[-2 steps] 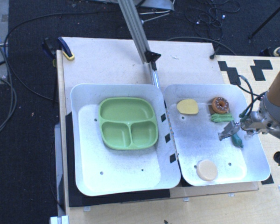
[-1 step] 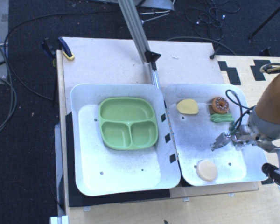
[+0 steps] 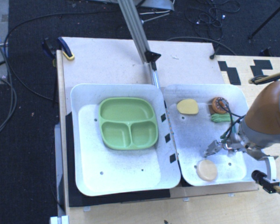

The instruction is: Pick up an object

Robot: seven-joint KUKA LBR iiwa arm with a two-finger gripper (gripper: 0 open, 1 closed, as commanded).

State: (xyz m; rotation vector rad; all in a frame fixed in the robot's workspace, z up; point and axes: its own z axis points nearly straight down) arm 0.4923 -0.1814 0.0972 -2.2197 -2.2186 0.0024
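Gripper [image 3: 213, 149] low in right bin [image 3: 189, 125], grip state unclear; beige disc [image 3: 207, 170] just beside; yellow piece [image 3: 187, 107] apart.

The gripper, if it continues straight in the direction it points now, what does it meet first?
Probably the bare floor of the right bin, left of the gripper. The round beige piece lies just below that line, though depth is unclear.

Robotics lab: bench [image 3: 107, 55], white bins [image 3: 84, 125], floor cables [image 3: 28, 87], tripod [image 3: 135, 27].
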